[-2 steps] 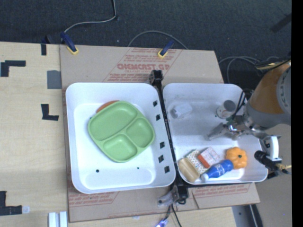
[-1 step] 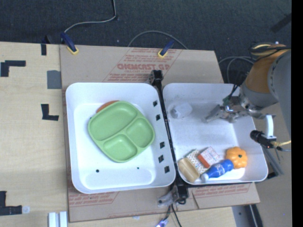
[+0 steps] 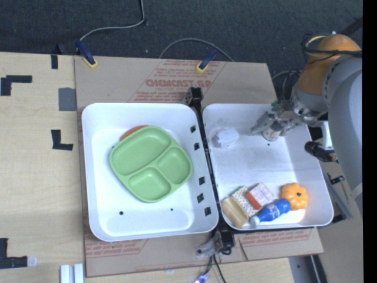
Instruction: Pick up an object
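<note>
Bins: two; green plate: one.

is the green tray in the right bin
No, the green tray lies in the left bin, beside the right bin.

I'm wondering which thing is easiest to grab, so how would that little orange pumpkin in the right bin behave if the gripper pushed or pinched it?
The orange pumpkin looks rounded, so it may roll or slip sideways from a pinch. It looks like a small toy, so probably light. It sits by the bin wall, next to the blue bottle, which could stop it but crowd the gripper.
</note>
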Controlling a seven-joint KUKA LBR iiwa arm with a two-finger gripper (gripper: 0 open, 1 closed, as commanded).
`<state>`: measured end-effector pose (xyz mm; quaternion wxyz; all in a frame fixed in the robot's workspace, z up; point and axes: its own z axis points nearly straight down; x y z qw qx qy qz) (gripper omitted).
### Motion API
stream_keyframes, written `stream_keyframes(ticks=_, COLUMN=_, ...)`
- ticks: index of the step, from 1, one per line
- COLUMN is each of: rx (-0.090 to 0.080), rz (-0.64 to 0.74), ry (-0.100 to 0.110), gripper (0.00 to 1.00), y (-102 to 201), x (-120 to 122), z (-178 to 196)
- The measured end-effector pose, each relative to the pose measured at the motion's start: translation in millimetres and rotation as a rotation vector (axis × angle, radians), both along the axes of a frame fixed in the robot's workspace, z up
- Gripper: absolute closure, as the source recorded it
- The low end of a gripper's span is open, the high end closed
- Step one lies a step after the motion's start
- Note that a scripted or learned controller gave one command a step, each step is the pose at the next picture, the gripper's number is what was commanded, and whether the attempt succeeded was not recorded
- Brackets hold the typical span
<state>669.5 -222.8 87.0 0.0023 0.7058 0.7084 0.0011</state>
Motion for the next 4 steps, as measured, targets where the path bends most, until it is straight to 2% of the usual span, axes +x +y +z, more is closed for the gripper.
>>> stream_keyframes(ticks=1, rx=0.000, rz=-0.002, ry=0.005, gripper=0.00, y=-0.8, x=-1.1, z=55.2)
stream_keyframes(ticks=2, rx=-0.001, rz=-0.002, ry=0.005, gripper=0.00, y=-0.8, x=-1.0, z=63.4)
stream_keyframes(ticks=3, rx=0.000, rz=-0.002, ry=0.006, gripper=0.00, y=-0.3, x=-1.4, z=43.1)
stream_keyframes(ticks=4, rx=-0.001, rz=-0.002, ry=0.005, gripper=0.00, y=-0.8, x=-1.0, z=63.1)
